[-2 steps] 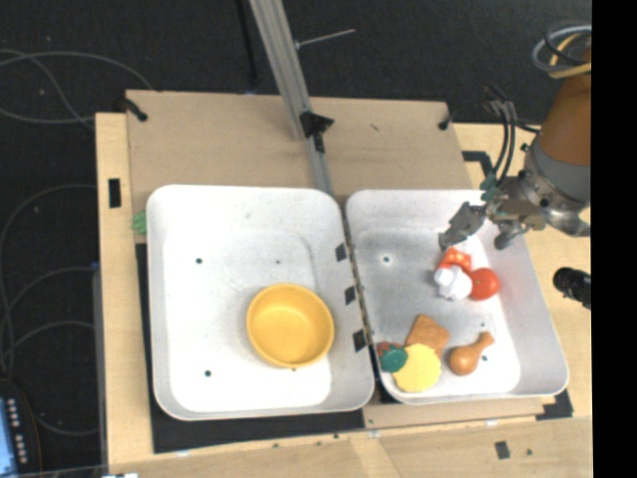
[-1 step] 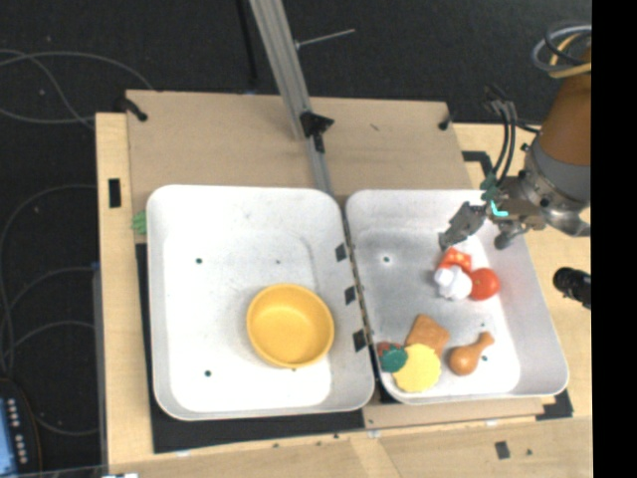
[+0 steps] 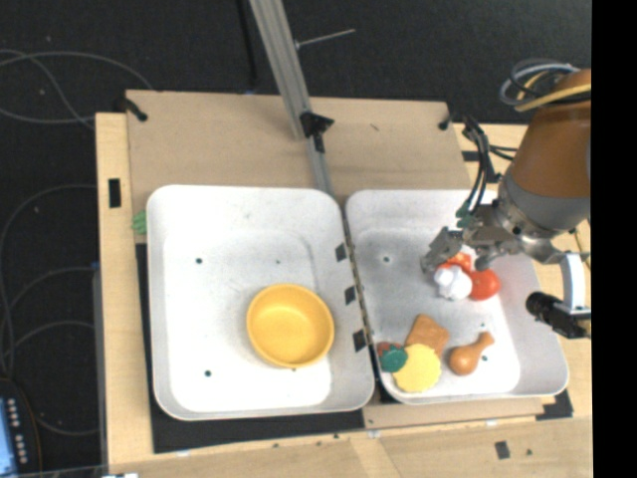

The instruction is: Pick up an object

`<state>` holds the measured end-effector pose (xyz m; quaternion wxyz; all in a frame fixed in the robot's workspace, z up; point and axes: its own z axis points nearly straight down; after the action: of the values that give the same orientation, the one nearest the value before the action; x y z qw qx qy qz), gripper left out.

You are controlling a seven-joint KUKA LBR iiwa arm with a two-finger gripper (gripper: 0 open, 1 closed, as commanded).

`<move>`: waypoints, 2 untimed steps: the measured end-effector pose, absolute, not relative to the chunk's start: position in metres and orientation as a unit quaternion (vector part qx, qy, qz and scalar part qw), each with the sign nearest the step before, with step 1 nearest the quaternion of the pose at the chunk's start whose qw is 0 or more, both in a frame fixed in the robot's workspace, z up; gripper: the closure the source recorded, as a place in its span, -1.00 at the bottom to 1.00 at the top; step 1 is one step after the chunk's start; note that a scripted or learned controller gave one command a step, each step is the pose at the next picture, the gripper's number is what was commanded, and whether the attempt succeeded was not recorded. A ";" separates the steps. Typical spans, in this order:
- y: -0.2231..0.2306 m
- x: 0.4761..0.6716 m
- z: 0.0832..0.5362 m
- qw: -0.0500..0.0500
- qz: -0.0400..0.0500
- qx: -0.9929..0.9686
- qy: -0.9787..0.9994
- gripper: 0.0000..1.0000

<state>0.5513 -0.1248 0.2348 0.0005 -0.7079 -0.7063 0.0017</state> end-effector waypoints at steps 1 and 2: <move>-0.128 0.549 0.192 0.000 0.002 -0.708 -0.707 -1.00; -0.131 0.548 0.150 0.000 0.002 -0.708 -0.707 -1.00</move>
<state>0.5479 -0.1308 0.1499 0.0005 -0.7076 -0.7066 0.0020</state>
